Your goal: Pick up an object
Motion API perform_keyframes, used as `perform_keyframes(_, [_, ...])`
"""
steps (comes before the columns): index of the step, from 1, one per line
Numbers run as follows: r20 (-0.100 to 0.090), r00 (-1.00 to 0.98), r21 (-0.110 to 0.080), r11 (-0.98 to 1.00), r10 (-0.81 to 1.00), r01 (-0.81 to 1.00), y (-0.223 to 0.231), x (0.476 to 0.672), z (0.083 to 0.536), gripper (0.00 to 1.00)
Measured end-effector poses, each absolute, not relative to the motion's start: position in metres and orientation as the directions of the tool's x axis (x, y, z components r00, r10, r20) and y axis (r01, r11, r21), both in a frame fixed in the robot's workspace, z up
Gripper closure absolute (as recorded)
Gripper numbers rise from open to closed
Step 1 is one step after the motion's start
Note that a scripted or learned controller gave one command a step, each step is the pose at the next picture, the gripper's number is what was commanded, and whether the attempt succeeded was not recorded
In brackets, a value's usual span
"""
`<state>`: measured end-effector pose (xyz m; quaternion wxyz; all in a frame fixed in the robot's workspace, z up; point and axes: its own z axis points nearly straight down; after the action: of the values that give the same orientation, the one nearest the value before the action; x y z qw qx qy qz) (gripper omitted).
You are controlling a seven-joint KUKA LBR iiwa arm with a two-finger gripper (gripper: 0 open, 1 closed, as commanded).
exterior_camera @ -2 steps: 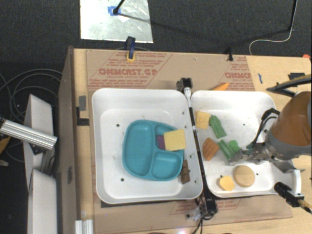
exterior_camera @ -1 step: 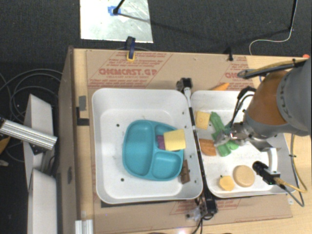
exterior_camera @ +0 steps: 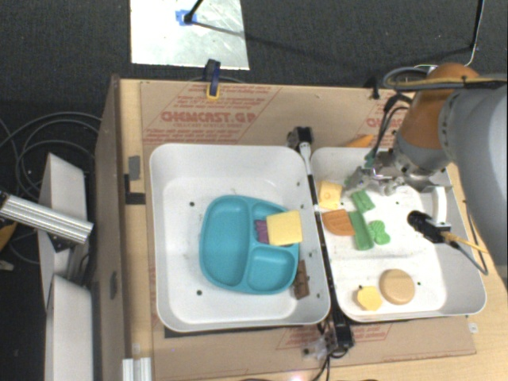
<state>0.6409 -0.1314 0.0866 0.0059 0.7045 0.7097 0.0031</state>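
My tool [exterior_camera: 371, 177] hangs low in the right bin [exterior_camera: 464, 292], just above the green toy [exterior_camera: 366, 220]; whether it grips anything, I can't tell. Yellow block [exterior_camera: 329, 193] sits beside it.

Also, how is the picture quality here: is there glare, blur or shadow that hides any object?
Camera view: soft and grainy overall; the shiny sheet on the dark floor glares; the arm's grey body is close to the lens and blurred; the gripper is indistinct against the right bin; the teal tray and yellow block read clearly, with mild shadows.
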Motion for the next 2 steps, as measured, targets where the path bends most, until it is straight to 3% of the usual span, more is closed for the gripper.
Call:
perform_keyframes(1, [0.001,-0.002,-0.001,0.002,1.0,1.0,-0.111,0.608,0.084,0.0])
perform_keyframes(2, [0.001,0.003,-0.006,-0.003,1.0,1.0,-0.126,0.534,0.084,0.0])
